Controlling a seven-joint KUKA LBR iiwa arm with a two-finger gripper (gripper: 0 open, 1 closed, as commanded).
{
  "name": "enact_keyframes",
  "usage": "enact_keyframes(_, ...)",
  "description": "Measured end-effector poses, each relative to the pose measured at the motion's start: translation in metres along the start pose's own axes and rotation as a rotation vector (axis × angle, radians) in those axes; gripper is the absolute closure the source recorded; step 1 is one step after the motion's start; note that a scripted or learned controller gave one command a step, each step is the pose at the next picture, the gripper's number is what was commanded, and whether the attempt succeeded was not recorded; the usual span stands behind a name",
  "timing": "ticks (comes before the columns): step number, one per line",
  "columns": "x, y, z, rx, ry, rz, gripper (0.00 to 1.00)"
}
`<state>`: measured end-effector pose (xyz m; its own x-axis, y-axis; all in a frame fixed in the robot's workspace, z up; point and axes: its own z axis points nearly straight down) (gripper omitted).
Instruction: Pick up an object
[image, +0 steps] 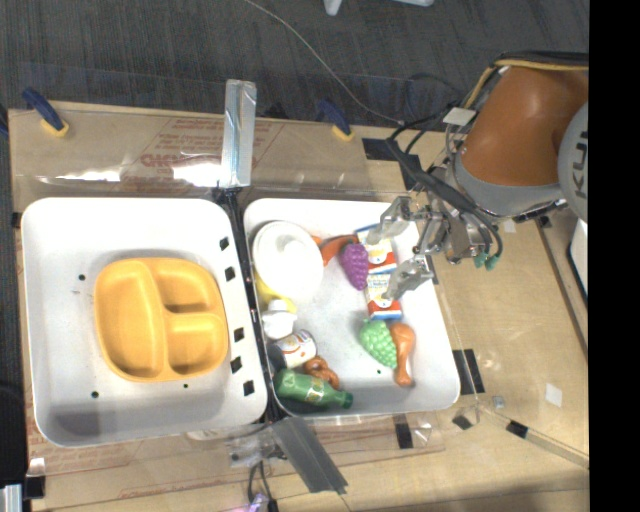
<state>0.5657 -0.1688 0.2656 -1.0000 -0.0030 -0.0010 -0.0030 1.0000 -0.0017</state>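
The left bin (60, 300) holds a yellow divided tray (160, 318). The right bin (440, 370) holds mixed toy items. The gripper (398, 255) is over its upper right area, fingers spread apart around a small red-and-white carton (381, 287), which lies beside purple grapes (354, 264) and above green grapes (378, 343).
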Motion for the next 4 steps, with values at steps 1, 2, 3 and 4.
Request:
enact_keyframes(1,0.033,-0.042,0.107,-0.004,0.008,0.007,0.00)
enact_keyframes(2,0.051,-0.040,0.173,0.000,-0.004,-0.012,0.00)
enact_keyframes(3,0.048,-0.038,0.160,0.002,-0.009,-0.022,1.00)
enact_keyframes(4,0.015,-0.012,0.019,0.003,-0.015,0.054,1.00)
